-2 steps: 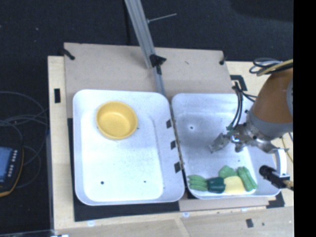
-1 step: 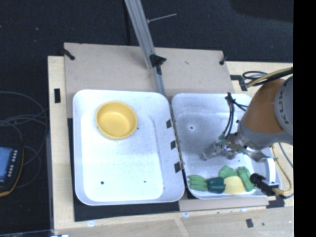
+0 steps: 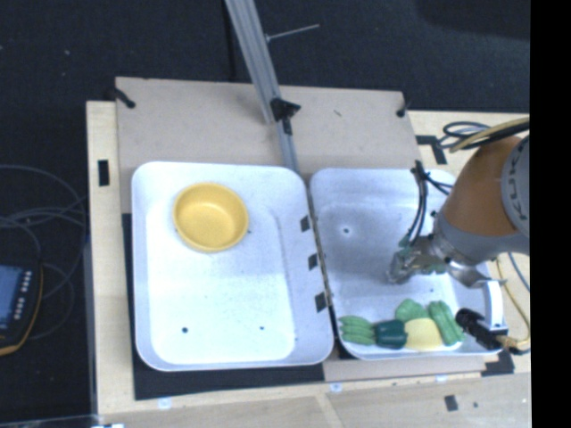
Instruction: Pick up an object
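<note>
Along the near edge of the right shallow white bin (image 3: 357, 203) lies a tight row of small soft-looking pieces, the things on offer for picking. Counted as well as the view allows, there are five: one ridged green piece (image 3: 357, 329) at the left end, one dark teal block (image 3: 390, 333) touching it, one pale yellow lump (image 3: 423, 333) next along, one rounded green piece (image 3: 410, 310) just behind the yellow lump, and one long green ridged piece (image 3: 444, 321) at the right end, lying at a slant. They press against one another, so the borders between them are hard to read.

The claw (image 3: 403, 266) hangs over the middle of the same bin, behind the row and apart from it, with nothing seen between its tips. It is small and blurred here, and whether it is spread or pinched cannot be told. The grey arm with its orange band (image 3: 477, 194) reaches in from the right above that bin's far corner.

The left shallow white bin (image 3: 223, 328) holds one round yellow plastic bowl (image 3: 211, 216), upright, in its far left part. The two bins sit side by side, touching, on the pale counter (image 3: 214, 119). One grey metal rail (image 3: 254, 47) runs at a slant from the top down to the seam between them.
</note>
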`<move>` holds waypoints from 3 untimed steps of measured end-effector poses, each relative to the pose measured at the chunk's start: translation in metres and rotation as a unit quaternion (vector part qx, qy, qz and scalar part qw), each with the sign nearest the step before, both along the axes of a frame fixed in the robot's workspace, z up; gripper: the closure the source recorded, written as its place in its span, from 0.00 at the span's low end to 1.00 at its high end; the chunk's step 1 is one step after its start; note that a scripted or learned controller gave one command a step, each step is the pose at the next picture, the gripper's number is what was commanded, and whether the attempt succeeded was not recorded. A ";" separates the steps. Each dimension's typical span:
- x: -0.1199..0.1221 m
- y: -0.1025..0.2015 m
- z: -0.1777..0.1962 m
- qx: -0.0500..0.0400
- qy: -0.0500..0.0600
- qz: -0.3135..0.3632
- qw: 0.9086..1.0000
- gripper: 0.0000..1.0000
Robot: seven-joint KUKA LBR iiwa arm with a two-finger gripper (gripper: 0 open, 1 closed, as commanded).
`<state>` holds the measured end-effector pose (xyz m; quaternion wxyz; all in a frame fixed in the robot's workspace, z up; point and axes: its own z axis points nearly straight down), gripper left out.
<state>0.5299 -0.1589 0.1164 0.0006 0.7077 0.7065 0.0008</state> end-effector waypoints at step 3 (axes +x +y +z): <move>0.002 -0.012 0.136 -0.001 -0.001 0.001 1.000 1.00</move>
